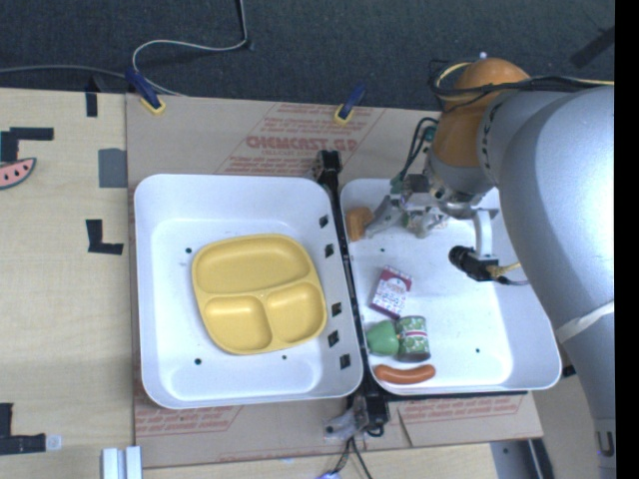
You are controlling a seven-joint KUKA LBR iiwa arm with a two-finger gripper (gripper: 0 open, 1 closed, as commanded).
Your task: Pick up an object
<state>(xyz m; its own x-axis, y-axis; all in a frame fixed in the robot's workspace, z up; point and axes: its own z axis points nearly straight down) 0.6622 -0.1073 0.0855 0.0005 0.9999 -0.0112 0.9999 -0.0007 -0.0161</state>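
- The grey arm (559,198) reaches in from the right, its orange band (461,128) above the far part of the right bin (499,352).
- The tool (404,213) sits low over the far left part of that bin; whether it is spread or pressed together cannot be told from this view.
- An orange-tan object (357,221) lies in the far left corner of the right bin, just beside the tool and partly hidden by it.
- A small red-and-white packet (390,291) lies near the middle of the bin's left side, apart from the tool.
- Nearer, a green round object (382,338) touches a small can (413,336) with a dark green and red label.
- A sausage (403,372) lies along the near edge of the right bin, just nearer than the can.
- The left bin (170,267) holds a yellow divided plate (260,292) with three compartments.
- Both bins rest on a cardboard sheet (280,138) on the table (60,297).
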